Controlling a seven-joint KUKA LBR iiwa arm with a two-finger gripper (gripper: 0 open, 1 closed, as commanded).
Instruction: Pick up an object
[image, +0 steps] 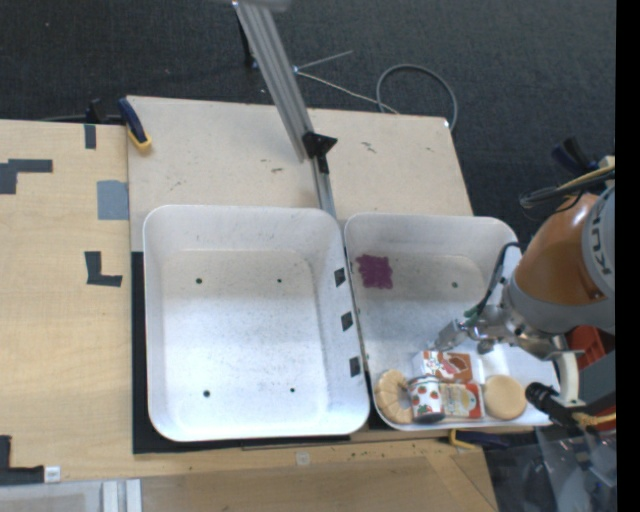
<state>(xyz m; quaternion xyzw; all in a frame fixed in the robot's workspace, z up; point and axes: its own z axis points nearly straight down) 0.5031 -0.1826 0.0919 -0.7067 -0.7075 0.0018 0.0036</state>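
I see the tool (468, 335) low in the right bin (420, 232), just above a red-and-white packet (447, 366) near the front wall, though I cannot tell its opening or any hold.

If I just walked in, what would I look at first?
Probably the big grey and orange robot arm reaching in from the right, with its gripper low over the right bin. Just below it, snacks crowd that bin's near edge: a red and white packet between two round cookies, and a purple patch farther back. The left bin beside it looks bare.
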